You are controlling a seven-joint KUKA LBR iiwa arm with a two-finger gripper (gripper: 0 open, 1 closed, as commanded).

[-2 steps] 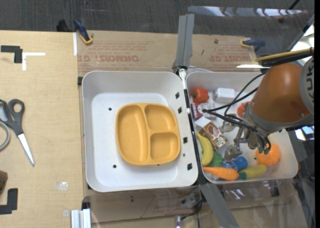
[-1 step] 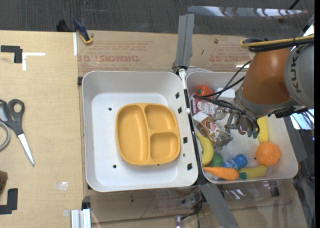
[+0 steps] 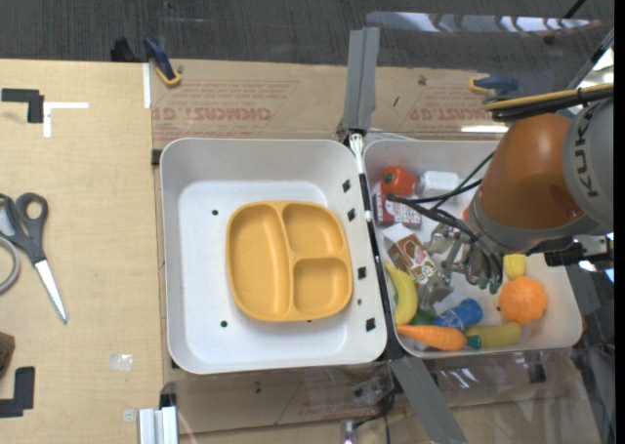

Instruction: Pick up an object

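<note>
Approach step: my gripper (image 3: 451, 262) low in right shallow white bin (image 3: 562, 335) over toy pile, can't tell its state; yellow plastic banana (image 3: 400, 294) just beside; next needs a centred descent onto one item.

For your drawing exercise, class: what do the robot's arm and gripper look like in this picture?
The arm is bulky and rounded, grey with a glossy orange band above the wrist and dark lettering on the grey shell. Thin black cables loop from it toward the small metallic grey gripper, built of slim silvery parts.
</note>
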